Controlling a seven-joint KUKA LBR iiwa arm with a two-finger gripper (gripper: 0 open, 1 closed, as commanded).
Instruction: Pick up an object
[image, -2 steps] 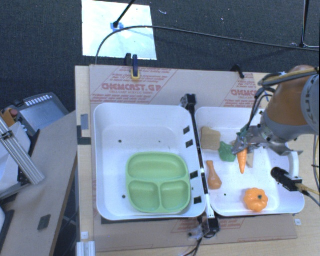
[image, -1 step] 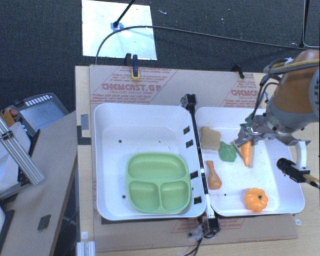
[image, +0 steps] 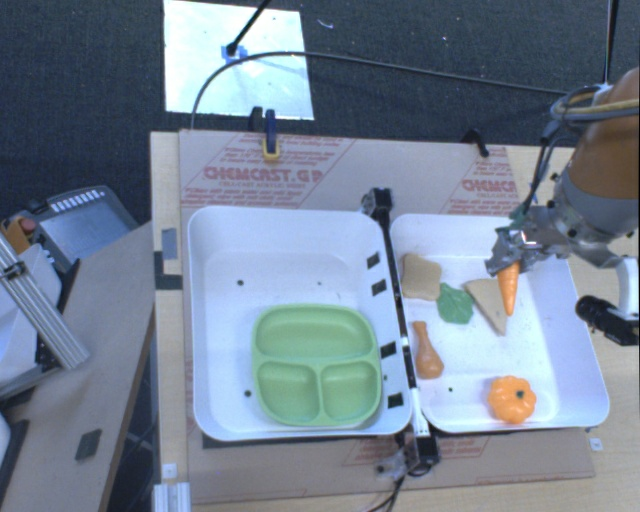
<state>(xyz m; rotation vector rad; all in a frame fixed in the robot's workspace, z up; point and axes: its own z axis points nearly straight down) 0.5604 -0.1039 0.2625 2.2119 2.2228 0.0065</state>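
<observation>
My gripper (image: 510, 262) hangs over the back of the right bin (image: 585, 330), shut on an orange toy carrot (image: 509, 288) that points down from its fingers. Under the carrot lies a tan wedge (image: 488, 303). A green broccoli piece (image: 455, 304) and a tan bread slice (image: 421, 276) lie to its left. An orange drumstick shape (image: 427, 351) sits near the divider, and a small orange pumpkin (image: 512, 398) rests at the front of the bin.
The left bin (image: 215, 300) holds a green divided plate (image: 316, 363). A black clamp bar (image: 392, 300) runs between the bins. The arm's grey and orange body (image: 600, 170) fills the right side. A black knob (image: 600, 316) juts over the right bin's edge.
</observation>
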